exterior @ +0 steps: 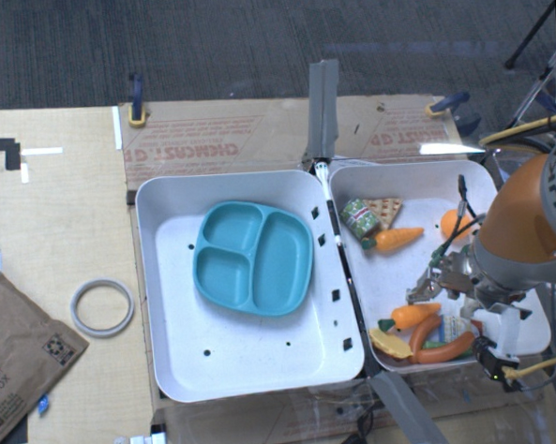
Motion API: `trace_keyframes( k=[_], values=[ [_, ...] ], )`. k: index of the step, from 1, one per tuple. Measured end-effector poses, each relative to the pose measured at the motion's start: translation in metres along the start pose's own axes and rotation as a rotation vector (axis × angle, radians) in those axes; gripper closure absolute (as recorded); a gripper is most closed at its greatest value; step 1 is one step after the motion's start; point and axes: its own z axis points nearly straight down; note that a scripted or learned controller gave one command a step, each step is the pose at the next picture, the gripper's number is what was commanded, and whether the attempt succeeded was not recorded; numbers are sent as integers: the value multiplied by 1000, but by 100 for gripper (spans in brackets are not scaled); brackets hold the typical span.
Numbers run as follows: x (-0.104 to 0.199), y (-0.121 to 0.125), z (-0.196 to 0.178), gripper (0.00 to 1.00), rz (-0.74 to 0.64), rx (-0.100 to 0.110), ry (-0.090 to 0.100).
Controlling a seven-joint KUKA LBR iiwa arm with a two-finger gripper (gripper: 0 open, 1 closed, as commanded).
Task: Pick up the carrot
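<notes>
The carrot [397, 239] lies unlifted mid right bin [416, 172]; the gripper [443, 279] hovers nearby, its state impossible to tell.

Teal divided plate [254, 259] in left bin [170, 298], tape ring [102, 306] on bench, cardboard box [14, 354] at left edge

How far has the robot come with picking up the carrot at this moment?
Nothing looks done yet: the carrot lies on the floor of the right bin, beside a green packet. In hand: the gripper is low inside that bin, but nearer the pile of toy food at the front than the carrot. Left: reach the carrot, close on it and lift it.
</notes>
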Motion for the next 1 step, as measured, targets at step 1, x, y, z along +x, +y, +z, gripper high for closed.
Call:
trace_keyframes(
  k=[1],
  values=[
    [31,-13,1,0,-427,5,0]
  ],
)
